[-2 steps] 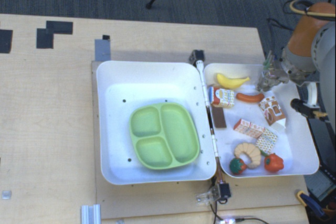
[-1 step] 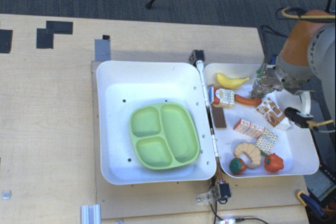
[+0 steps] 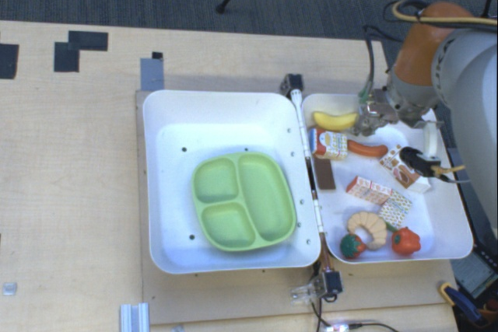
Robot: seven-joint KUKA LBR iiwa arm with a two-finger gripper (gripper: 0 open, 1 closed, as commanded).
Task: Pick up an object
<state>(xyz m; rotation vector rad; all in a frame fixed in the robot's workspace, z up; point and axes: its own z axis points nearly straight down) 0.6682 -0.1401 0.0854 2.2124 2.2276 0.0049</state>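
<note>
Banana point(image 3: 334, 120) against bin's point(image 3: 467, 233) far edge

Divided tray point(image 3: 244, 201) in left bin point(image 3: 163, 190)

Pale matt wood desk point(image 3: 70, 167); smooth white plastic bins point(image 3: 226, 109) — the green divided plate point(image 3: 243, 200) glossy plastic, the banana point(image 3: 334, 120) shiny too.

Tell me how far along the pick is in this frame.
Done: the gripper is down in the right bin, beside the banana and above the sausage. In hand: nothing shows between the jaws. Left: grasp and lift an object. The green tray sits in the left bin.
</note>
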